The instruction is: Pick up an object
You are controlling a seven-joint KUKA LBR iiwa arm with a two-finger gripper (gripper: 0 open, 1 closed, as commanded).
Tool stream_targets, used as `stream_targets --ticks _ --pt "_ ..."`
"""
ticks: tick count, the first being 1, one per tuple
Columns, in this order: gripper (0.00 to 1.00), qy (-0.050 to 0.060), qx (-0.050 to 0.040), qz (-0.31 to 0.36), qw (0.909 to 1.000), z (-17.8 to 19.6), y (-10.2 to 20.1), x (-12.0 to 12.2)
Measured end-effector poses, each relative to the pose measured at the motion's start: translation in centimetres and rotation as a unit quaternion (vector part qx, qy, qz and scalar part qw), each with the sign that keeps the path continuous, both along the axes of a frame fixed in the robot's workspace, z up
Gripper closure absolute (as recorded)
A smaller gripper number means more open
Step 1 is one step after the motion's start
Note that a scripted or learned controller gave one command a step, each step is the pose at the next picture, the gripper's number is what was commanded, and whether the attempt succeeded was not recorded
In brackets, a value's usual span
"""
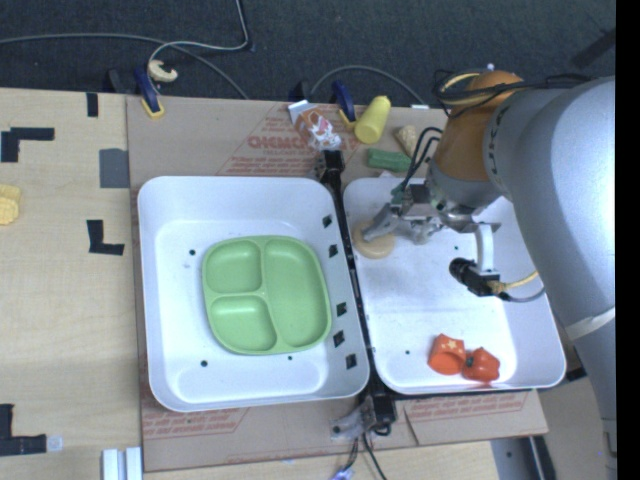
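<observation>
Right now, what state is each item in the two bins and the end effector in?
Green divided plate: flat in the left bin, nothing on it.
Red pepper: lying loose in the right bin, near the front.
Tan round piece: resting by the right bin's left wall.
End effector: low over the tan piece.

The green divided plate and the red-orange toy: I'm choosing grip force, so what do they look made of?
The green divided plate looks like moulded plastic, matte and evenly coloured with soft rounded ridges. The red-orange toy seems glossy plastic or rubber, judging by small highlights; too small to tell.
</observation>
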State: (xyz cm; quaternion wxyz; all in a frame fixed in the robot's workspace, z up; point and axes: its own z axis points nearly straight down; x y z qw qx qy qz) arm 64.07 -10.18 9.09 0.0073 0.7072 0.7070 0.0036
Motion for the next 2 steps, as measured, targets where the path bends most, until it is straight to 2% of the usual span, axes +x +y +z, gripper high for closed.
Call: stream_targets --ticks 1,2 --pt "0.00 0.003 0.0020 0.001 1.0000 -0.09 0.34 2.34" --pt "0.00 0.001 0.0007 0.000 1.0000 -0.06 0.63 2.09"
